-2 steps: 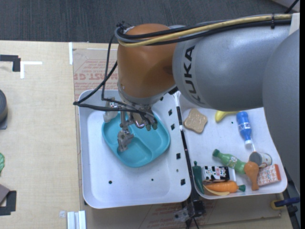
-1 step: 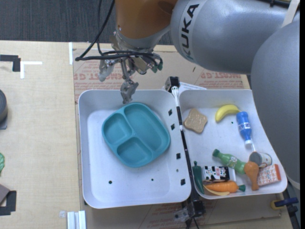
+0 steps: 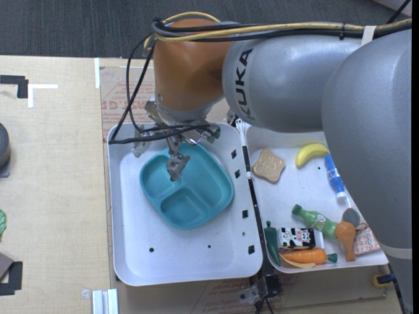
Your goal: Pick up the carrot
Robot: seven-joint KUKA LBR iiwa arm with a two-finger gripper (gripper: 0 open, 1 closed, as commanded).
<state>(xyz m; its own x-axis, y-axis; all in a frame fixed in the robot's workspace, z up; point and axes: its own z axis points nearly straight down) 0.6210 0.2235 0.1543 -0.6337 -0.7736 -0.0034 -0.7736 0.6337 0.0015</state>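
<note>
White right bin (image 3: 308,267) — orange tapered carrot (image 3: 305,257) inside.

The arm (image 3: 314,77) hides the right bin's (image 3: 288,142) far corner, and the fingers (image 3: 177,167) look too blurred to read.

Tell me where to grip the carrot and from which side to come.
Grip the carrot at its thick middle, coming from above with the gripper closing across its width. It lies flat near the right bin's front wall, a milk carton right behind it, so a sideways approach looks blocked.
</note>
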